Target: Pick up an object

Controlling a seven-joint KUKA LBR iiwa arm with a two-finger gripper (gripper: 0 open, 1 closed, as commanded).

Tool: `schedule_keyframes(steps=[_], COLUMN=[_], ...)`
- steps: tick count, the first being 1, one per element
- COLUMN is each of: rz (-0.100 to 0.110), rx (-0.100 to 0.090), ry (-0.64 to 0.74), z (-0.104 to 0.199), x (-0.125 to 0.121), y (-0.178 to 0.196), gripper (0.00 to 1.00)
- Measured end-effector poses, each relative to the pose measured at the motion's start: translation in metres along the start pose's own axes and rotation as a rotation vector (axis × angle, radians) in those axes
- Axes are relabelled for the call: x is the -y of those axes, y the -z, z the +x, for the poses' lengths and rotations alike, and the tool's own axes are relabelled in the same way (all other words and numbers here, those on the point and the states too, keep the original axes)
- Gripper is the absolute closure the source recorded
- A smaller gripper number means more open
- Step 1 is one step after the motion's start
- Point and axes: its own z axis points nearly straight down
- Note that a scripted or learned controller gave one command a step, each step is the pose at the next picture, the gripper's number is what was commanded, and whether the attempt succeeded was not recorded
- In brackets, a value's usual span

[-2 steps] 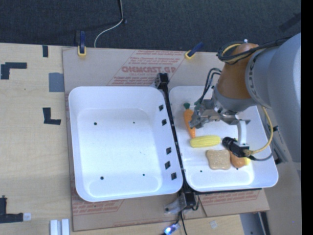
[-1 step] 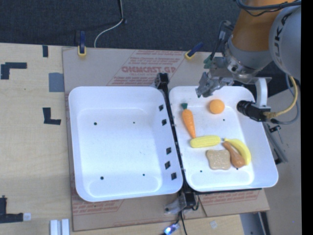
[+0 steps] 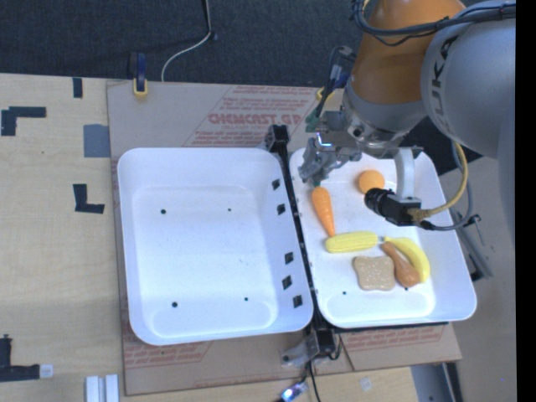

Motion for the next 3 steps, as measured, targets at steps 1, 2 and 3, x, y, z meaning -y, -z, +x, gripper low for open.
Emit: schedule_keyframes(steps=[1,2,3], rz=[0.001,0.000,-0.001], rx=[0.001,0.001,0.001], ry=[-0.006,-0.007,-0.005], z=[0.008,0.006,0.014], x=[0.016,0.024,0.041], y=[0.008,0.017,0.040], gripper=[1.00,1.00,1.00])
